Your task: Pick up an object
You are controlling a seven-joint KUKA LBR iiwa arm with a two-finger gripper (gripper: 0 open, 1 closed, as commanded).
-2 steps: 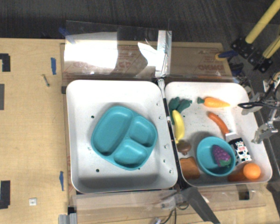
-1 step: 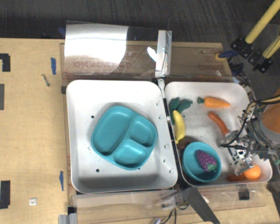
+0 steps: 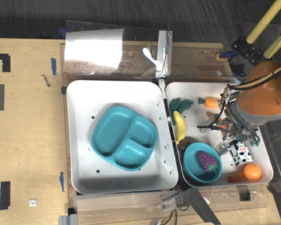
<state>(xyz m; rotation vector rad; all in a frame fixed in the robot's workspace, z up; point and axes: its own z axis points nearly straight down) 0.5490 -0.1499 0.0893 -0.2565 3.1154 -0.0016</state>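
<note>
The right bin (image 3: pixel 267 172) holds a yellow banana (image 3: pixel 179 125), a dark teal toy (image 3: pixel 180 104), a small orange piece (image 3: pixel 210 102), an orange ball (image 3: pixel 252 172) and a blue bowl (image 3: pixel 192 170) with purple grapes (image 3: pixel 206 161) inside. My gripper (image 3: pixel 232 137) is low over the middle of this bin, just right of the banana and above the bowl. The arm's orange band (image 3: pixel 267 95) hangs over the bin's right side. A small white piece with red and black marks (image 3: pixel 242 153) lies just below the gripper. Wires hide the fingertips.
The left bin (image 3: pixel 84 172) carries a teal divided plate (image 3: pixel 125 137) near its middle. Clear plastic sheets (image 3: pixel 93 53) stand behind the bins. Yellow bars (image 3: pixel 269 13) cross the top right corner. A brown shape (image 3: pixel 235 176) lies beside the orange ball.
</note>
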